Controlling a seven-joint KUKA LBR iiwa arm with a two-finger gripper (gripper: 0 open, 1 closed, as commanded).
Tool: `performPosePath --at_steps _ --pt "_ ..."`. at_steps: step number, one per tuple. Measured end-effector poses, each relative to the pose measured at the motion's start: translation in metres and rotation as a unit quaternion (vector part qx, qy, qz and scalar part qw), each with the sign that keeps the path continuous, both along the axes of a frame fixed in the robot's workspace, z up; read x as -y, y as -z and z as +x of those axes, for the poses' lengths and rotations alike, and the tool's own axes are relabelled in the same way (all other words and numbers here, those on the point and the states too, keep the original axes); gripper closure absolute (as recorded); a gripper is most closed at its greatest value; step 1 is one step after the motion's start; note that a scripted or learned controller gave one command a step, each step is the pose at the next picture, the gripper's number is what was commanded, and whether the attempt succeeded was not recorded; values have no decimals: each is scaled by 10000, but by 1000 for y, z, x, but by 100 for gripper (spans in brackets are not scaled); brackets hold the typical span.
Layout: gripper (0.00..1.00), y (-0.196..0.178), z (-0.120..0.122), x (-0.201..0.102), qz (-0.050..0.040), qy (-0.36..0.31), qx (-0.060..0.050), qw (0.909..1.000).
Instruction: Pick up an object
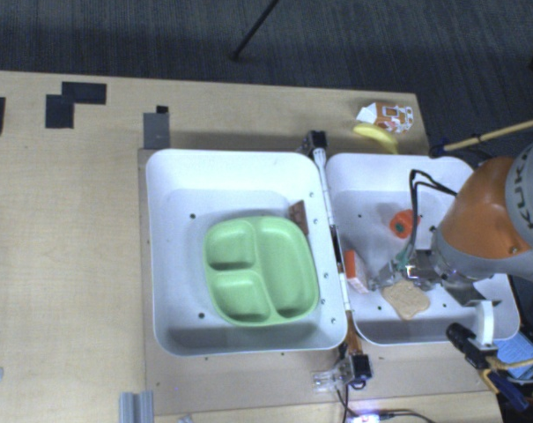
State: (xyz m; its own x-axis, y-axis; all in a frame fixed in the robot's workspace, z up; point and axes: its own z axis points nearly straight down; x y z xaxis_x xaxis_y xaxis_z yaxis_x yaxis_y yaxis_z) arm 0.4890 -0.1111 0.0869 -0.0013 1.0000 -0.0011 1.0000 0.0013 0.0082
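We see the arm point(491, 214) reaching low into the right bin point(372, 179), and its gripper point(400, 270) is down close to the bin floor. We think it is so low because the program is trying a grasp here, where several small things lie together. If the tool is apart or together, we cannot tell; the metal parts are too small and blurred.

The likely thing to pick is a tan flat piece like a slice of bread point(408, 301), which lies just beside the gripper, toward the near wall of the right bin. We do not see it held. Near the gripper there is also a small orange and white object point(351, 266), against the wall that the right bin shares with the left bin point(173, 236), and an orange round object point(400, 225) further back in the right bin. These neighbours are close and may disturb the grasp.

In the left bin rests a green divided plate point(260, 270), with a small brown thing point(297, 212) at its far corner. Behind the right bin, on the bench point(63, 263), lies a yellow banana toy point(374, 133).
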Motion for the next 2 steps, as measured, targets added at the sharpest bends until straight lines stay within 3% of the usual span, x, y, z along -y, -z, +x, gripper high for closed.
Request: performPosePath --at_steps 1,2 --pt "100 -11 2 0 -5 -14 29 10000" --pt "100 -98 50 -62 11 -20 -23 10000"
